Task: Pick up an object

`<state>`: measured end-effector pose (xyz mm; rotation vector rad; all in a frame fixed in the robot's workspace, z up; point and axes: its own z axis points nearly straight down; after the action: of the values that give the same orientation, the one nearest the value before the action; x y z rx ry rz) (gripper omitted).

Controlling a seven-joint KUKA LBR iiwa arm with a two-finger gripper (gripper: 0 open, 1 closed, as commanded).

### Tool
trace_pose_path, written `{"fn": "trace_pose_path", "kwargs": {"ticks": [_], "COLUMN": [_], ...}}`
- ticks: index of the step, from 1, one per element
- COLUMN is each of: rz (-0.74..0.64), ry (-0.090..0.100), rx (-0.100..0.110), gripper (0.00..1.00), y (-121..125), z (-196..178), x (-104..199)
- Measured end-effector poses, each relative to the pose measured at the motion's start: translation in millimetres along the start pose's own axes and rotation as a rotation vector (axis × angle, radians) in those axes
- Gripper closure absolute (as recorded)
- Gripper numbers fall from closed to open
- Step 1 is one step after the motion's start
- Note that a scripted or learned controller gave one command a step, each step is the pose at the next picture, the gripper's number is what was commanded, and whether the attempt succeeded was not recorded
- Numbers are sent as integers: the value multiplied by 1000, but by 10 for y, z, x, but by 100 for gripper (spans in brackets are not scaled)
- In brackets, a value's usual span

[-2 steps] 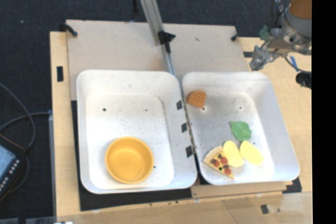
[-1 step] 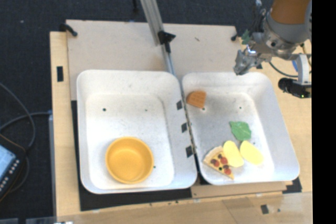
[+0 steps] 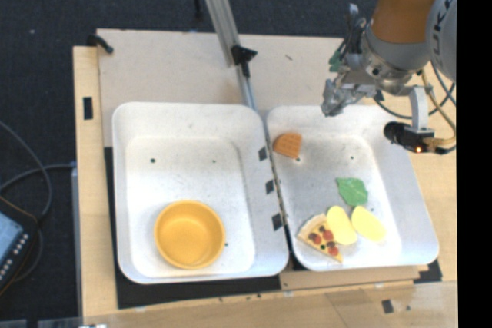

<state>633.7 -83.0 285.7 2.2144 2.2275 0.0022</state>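
Well left of and below the gripper (image 3: 332,105): yellow bowl (image 3: 189,233) in left bin (image 3: 131,127). Just left and below: orange piece (image 3: 288,144) in right bin (image 3: 400,188). Below: pizza slice (image 3: 320,237), green leaf (image 3: 353,190), two yellow pieces (image 3: 355,225). Grip state: cannot tell.

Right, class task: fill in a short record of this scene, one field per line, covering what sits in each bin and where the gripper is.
left bin: yellow bowl, near front
right bin: orange piece at back left; green piece; two yellow pieces; pizza slice toy at front
gripper: over right bin's back rim, nothing seen held
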Motion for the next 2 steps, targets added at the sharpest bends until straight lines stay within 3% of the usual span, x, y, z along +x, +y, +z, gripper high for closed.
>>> {"fn": "trace_pose_path", "kwargs": {"ticks": [2], "rz": [0], "ry": [0], "rx": [2], "gripper": [100], "y": [-251], "z": [286], "x": [851]}}
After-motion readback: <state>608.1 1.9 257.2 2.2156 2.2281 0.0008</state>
